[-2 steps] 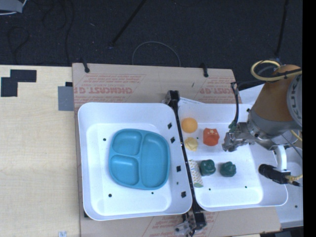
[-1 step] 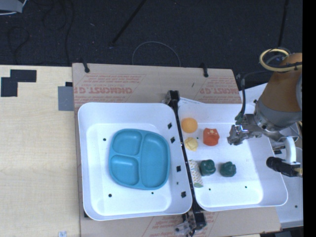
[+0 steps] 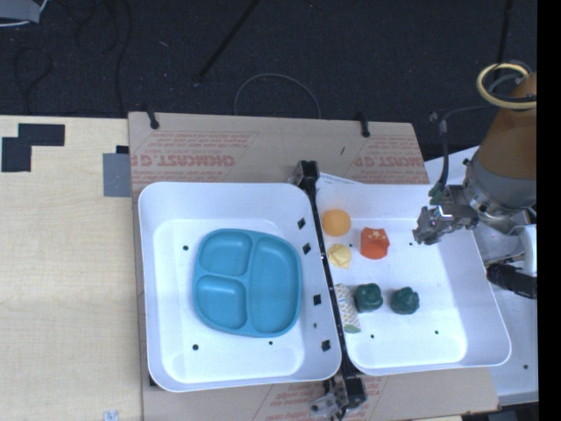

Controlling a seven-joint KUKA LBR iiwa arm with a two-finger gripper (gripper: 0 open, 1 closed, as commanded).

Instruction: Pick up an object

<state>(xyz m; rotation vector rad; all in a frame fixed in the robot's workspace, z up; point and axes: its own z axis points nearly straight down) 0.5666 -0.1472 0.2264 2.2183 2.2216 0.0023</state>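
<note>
- Camera view, near edge: two white bins side by side on a cardboard sheet, meeting at a dark centre divider.
- Left bin: a blue plate with three compartments lies at its middle, with bare white floor all round it and a wider strip along the near rim.
- Right bin, near half: two dark green pieces, one near the divider, the other just beside it; bare floor from them out to the right rim.
- Right bin, far half: yellow piece by the divider, red piece just beside it, orange ball behind both.
- Gripper: above the bin's right part, well apart from the red piece, nothing between its fingers; how wide they stand, I cannot tell.
- Arm: enters over the far right rim.
</note>
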